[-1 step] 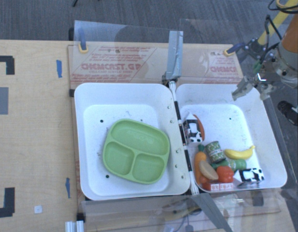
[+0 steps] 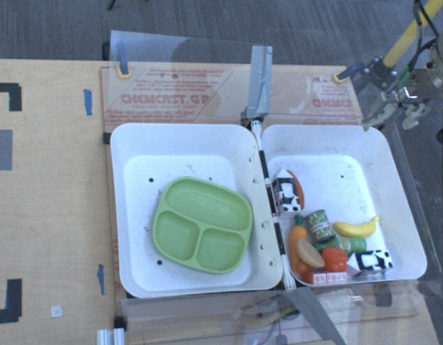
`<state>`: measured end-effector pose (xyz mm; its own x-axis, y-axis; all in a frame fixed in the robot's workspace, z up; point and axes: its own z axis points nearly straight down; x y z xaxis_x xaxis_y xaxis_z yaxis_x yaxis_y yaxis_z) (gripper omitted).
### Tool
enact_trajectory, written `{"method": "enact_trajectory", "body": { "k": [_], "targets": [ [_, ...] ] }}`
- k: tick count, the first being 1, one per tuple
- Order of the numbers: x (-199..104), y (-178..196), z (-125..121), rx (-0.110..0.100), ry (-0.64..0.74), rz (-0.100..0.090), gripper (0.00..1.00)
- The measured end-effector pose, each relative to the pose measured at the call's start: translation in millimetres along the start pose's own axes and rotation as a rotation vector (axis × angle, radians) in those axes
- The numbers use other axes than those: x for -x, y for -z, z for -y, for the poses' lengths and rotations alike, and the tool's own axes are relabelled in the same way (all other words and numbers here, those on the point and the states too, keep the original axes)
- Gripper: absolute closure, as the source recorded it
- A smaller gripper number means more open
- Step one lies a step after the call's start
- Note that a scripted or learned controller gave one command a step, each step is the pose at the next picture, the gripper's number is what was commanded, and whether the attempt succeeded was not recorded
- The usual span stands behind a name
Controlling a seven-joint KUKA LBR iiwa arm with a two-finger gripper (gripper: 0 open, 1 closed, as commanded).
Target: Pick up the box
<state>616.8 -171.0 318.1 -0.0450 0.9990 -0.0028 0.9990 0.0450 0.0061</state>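
Note:
A small black-and-white cow-patterned box point(image 2: 286, 195) stands against the left wall of the right bin point(image 2: 350, 153), with a red-orange piece point(image 2: 298, 182) right behind it. A second black-and-white box point(image 2: 372, 261) lies in the bin's near right corner. My gripper point(image 2: 393, 100) hangs over the far right corner of the right bin, well away from both boxes, with cables and a yellow rod point(image 2: 408, 36) behind it. Nothing shows in it.
Toy food crowds the near part of the right bin: a green can point(image 2: 319, 226), a banana point(image 2: 356, 227), a carrot point(image 2: 299, 231), a tomato point(image 2: 334, 259) and a red tray point(image 2: 318, 277). In the left bin point(image 2: 135, 157) lies a green divided plate point(image 2: 202, 225).

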Motion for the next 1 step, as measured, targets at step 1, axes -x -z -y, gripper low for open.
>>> {"method": "enact_trajectory", "body": {
  "k": [1],
  "targets": [
    [7.9, 59.6, -40.2, 0.000, -0.241, 0.001, 0.00]
  ]
}}
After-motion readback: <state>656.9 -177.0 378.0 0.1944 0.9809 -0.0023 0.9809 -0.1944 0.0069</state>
